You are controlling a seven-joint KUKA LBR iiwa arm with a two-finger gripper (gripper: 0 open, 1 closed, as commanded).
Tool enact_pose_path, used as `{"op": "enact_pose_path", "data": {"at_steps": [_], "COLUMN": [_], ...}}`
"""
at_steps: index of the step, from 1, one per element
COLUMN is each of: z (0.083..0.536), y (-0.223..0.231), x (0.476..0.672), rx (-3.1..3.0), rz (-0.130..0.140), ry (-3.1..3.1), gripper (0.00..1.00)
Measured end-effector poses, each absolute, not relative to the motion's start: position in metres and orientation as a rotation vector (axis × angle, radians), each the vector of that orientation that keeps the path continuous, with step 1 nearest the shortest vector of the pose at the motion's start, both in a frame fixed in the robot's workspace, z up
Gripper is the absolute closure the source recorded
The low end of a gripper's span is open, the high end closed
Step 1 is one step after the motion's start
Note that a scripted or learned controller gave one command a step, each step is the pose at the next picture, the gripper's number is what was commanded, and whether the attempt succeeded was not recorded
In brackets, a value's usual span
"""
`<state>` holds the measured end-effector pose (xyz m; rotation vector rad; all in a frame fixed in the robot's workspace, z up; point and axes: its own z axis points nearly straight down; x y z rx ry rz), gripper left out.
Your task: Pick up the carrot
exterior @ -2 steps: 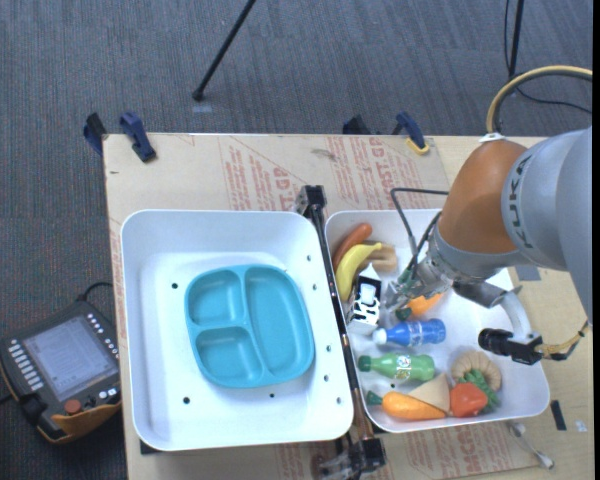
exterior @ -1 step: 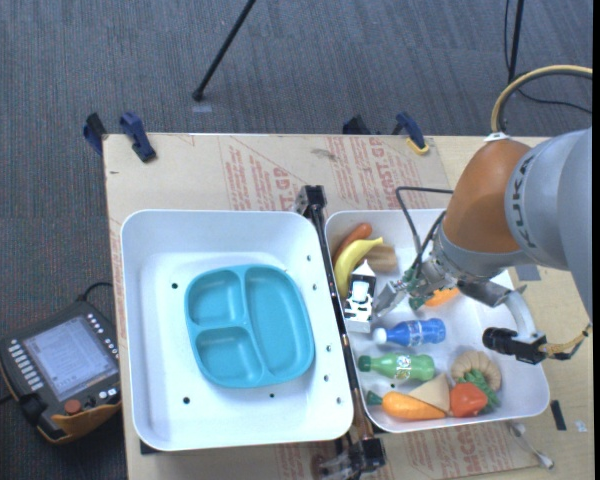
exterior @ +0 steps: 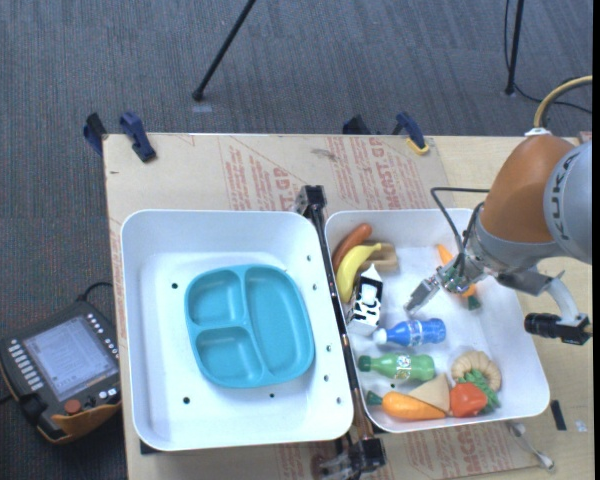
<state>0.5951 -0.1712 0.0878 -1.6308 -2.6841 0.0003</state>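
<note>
Carrot [exterior: 410, 406]: toy-like, bright orange, thick at one end and tapering to a point, with a small green top. Lying flat on its side on the floor of the right-hand white bin [exterior: 420, 230], close against the bin's near edge and nearer its near-left corner than its near-right one. Set roughly along that near edge, slightly slanted, green top toward the bin's left wall, tip toward the right. Upper side in plain sight; far edge partly crowded by neighbouring items, contact there hard to judge.
</note>
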Motion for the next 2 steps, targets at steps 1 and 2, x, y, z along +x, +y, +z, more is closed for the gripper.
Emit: {"op": "enact_pose_path", "data": {"at_steps": [1,2], "z": [0.086,0.098], "y": [-0.203,-0.205], "x": [0.643,0.646], "rx": [-1.49,-1.493], "rz": [-0.013,-0.007], "ry": [-2.743,-2.761], "gripper": [0.0,1.0]}}
